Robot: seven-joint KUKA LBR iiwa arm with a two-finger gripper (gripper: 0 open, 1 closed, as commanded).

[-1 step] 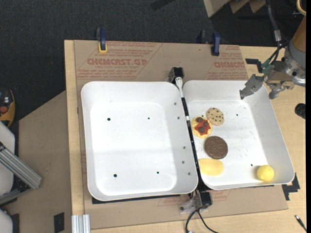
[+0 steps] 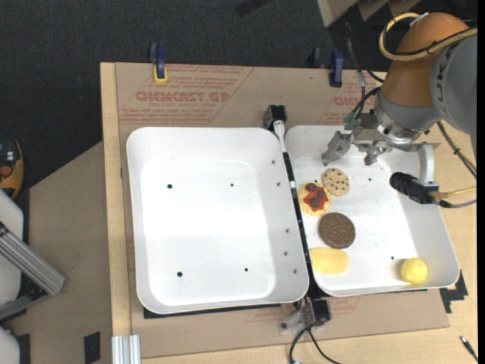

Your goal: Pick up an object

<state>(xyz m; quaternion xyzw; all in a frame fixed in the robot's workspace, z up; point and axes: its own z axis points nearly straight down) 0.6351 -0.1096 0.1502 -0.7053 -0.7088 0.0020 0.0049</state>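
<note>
My gripper [image 2: 354, 152] hangs over the back of the right bin [image 2: 432, 226], its two grey fingers spread apart with nothing between them. Just below it and slightly left lies a tan chocolate-chip cookie [image 2: 335, 181]. A red and yellow star-shaped piece [image 2: 314, 198] sits to the cookie's left, near the divider. A dark brown round cookie [image 2: 336, 230] lies further forward. In front of that rests a pale yellow lump [image 2: 329, 261]. A small yellow ball [image 2: 413, 270] sits in the front right corner.
The left bin [image 2: 151, 226] lies beside the right one, split by a black-edged divider [image 2: 292, 196]. A black cylindrical part [image 2: 413, 187] with a cable juts over the right bin's right side. Blue clamps [image 2: 158, 61] hold the cardboard base at the back.
</note>
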